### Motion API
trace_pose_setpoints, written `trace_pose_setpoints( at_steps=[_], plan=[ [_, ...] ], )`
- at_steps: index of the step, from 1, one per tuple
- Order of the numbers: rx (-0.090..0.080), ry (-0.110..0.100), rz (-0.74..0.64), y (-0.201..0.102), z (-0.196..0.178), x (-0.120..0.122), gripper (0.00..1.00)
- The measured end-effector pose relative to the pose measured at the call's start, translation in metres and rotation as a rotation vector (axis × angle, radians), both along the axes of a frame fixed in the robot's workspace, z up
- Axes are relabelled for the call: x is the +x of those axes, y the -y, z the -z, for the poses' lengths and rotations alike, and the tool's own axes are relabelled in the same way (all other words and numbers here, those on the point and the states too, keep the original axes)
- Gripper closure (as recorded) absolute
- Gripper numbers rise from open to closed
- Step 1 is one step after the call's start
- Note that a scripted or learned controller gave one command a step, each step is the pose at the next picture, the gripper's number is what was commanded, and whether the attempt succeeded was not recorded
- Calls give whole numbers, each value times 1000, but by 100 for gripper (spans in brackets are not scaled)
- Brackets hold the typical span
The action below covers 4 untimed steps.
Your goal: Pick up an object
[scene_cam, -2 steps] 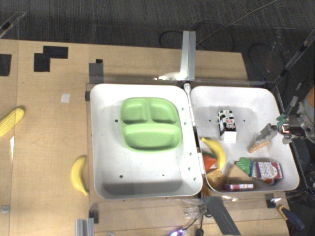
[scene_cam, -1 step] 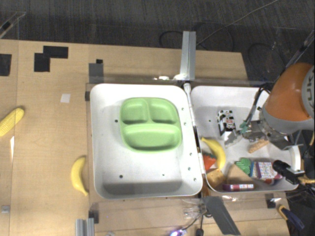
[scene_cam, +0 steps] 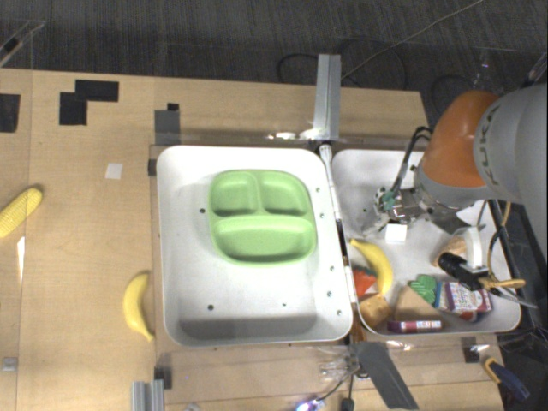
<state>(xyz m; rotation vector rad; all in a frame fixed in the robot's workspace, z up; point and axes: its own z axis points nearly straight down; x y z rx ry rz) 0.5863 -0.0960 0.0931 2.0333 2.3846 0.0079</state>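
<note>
Two white bins sit side by side on my surface point(scene_cam: 77, 255). My end effector point(scene_cam: 392, 217) hangs low over the right bin point(scene_cam: 360, 174), above a banana point(scene_cam: 377, 264) and packets; I cannot tell its opening. A green divided plate point(scene_cam: 259, 215) fills the left bin point(scene_cam: 184, 255).

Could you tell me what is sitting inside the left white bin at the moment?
The left white bin holds a green divided tray, lying flat toward its back half with its three compartments bare. The bin floor under the tray is covered, so anything beneath cannot be seen.
</note>
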Motion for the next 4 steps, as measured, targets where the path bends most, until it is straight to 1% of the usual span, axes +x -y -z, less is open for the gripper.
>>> trace_pose_setpoints(
  at_steps=[1, 2, 3, 4],
  plan=[
    [1, 4, -1, -1, -12, 2, 100],
    [13, -79, 15, 8, 2, 55, 100],
    [19, -99, -99, 14, 2, 66, 100],
    [1, -2, 29, -40, -105, 66, 100]
  ],
)
